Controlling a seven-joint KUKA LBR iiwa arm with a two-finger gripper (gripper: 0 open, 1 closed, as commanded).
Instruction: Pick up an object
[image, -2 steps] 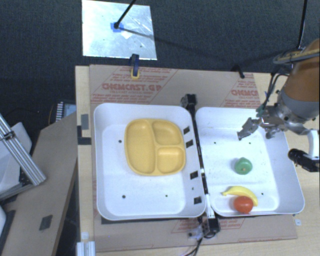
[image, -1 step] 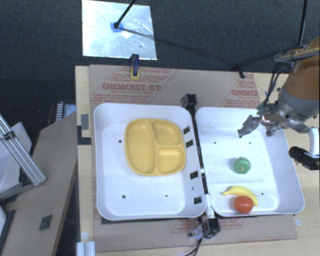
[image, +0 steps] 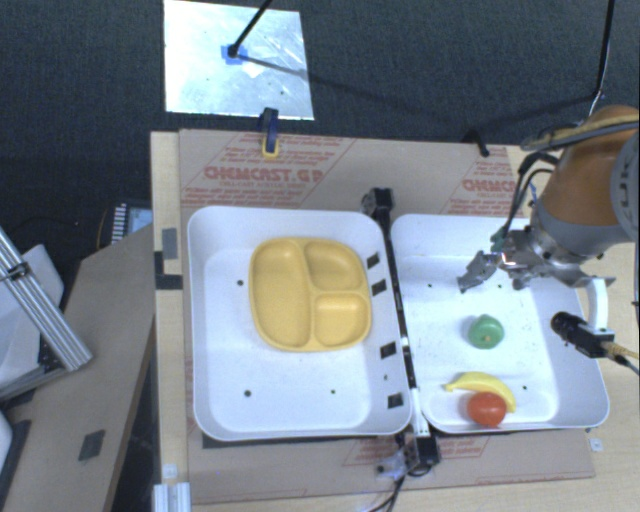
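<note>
In the camera view, two shallow white bins are seen side by side on the desk (image: 170, 330), which is covered with a brown cardboard sheet (image: 290, 170) printed in red letters. The left bin (image: 215, 400) holds a yellow divided plate (image: 308, 294) with three compartments, placed near its middle. The right bin (image: 570, 405) holds three items. A green round fruit (image: 487, 331) is placed near the middle of this bin. A yellow banana (image: 480, 384) is laid near the front edge, and a red tomato (image: 487, 409) is found touching the banana on its front side. The green fruit is apart from the other two.

The arm (image: 590, 185) is seen reaching in from the right, above the back part of the right bin. The tool (image: 497, 268) is held over the bare white floor of that bin, behind the green fruit and not touching it. Two dark fingers (image: 474, 274) are seen spread apart, and nothing is pinched between them.

Behind the desk, a shiny grey sheet (image: 240, 60) is laid on the dark floor.
</note>
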